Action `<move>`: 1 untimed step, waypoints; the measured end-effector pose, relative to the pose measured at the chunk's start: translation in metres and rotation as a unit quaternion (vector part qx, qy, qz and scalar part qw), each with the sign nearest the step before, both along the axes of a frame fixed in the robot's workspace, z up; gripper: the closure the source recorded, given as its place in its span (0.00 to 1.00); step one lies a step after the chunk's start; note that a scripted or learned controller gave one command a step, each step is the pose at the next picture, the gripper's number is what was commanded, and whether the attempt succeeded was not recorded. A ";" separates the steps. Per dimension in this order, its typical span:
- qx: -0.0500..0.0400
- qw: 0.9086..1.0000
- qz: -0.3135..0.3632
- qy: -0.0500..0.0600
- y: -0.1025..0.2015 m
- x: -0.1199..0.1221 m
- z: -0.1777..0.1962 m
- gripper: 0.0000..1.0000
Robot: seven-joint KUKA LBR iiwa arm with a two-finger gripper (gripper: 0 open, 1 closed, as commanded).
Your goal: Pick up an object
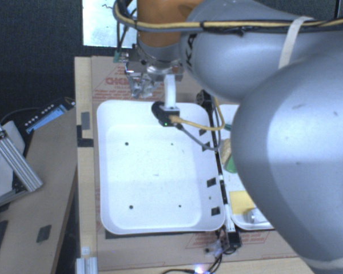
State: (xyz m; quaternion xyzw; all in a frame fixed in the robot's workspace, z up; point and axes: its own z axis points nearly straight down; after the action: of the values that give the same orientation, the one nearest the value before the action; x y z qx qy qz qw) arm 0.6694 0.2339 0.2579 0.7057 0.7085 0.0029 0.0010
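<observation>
Yellow block lies in the right bin, its long axis unclear; the jaws' state I cannot tell.

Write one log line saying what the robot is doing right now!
arm: over bins from right | gripper: above left bin far rim | right bin: yellow item, green item | grasp: none seen

White bin; aluminium rail, perhaps, at left.

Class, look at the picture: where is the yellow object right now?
The yellow object lies in the right-hand bin, near its front edge, just right of the divider between the bins and partly hidden under the arm.
</observation>
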 end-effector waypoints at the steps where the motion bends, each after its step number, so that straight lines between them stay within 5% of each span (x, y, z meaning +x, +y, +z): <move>1: 0.000 1.000 0.001 0.001 0.000 0.000 0.017 1.00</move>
State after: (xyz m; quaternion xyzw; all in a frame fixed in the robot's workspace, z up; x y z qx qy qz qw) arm 0.6691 0.2342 0.2746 0.7053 0.7089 0.0018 0.0005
